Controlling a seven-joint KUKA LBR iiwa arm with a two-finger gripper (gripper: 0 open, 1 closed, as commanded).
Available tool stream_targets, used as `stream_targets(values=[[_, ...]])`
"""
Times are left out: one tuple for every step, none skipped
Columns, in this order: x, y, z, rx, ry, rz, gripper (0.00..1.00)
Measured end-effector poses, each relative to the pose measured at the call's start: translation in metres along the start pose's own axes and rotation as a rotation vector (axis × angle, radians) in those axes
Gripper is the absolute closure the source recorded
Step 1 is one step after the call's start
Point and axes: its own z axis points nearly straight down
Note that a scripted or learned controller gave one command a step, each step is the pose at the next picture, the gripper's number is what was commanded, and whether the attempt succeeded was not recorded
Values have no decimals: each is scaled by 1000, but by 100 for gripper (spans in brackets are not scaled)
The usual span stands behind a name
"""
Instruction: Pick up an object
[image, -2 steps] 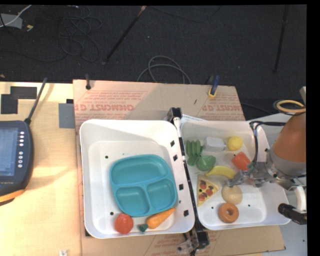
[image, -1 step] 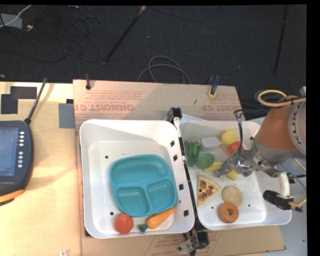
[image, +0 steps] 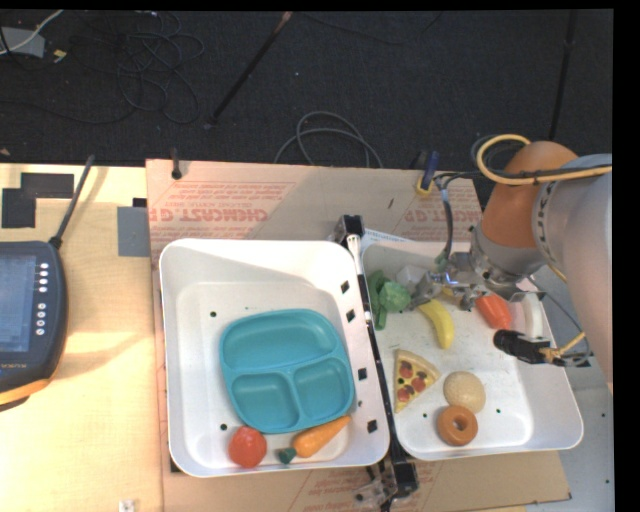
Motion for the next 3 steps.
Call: stream_targets(values=[[-2,-3,-8,9,0,0,100],[-27,-81,-122,-1,-4,9,100],[51,-82,-110,7,3,-1,100]])
